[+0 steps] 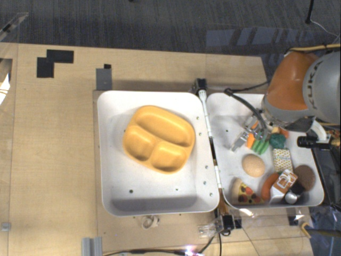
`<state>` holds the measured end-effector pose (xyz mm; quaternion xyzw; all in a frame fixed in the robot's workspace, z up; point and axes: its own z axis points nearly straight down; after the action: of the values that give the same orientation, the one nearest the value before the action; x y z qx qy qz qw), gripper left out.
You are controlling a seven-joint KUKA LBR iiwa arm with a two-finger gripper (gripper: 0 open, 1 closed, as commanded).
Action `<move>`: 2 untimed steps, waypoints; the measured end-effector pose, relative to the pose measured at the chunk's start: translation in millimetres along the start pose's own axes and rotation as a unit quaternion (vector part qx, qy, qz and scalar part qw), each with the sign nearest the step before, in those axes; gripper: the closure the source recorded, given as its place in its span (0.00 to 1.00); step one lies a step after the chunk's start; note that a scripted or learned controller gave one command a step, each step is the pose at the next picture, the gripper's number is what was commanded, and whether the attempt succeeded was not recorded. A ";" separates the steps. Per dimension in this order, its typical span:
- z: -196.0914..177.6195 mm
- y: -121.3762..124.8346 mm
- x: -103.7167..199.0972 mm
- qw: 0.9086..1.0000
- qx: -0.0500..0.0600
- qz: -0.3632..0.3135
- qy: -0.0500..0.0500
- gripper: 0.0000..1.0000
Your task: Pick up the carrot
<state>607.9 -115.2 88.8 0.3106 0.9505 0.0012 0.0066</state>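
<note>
The carrot, a small orange piece with a green leafy end, is in the upper middle of the right bin. My gripper reaches in from the right and is right against the carrot's left side, low over the bin floor. The grey wrist and its orange band hide the carrot's upper end. Whether the carrot is in the gripper's hold is unclear from this angle.
The right bin also holds a teal item, a beige ball, an orange oblong piece, a patterned box, a brown round item and several small toys along its front. A yellow divided plate lies in the left bin.
</note>
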 end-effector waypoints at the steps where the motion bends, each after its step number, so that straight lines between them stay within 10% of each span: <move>1: -14.6 3.9 -3.0 1.000 -0.003 -0.004 -0.005 1.00; 2: -113.8 50.4 -18.5 0.992 -0.001 0.123 -0.001 1.00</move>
<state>651.1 -85.3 203.2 0.4255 0.9049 0.0029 0.0077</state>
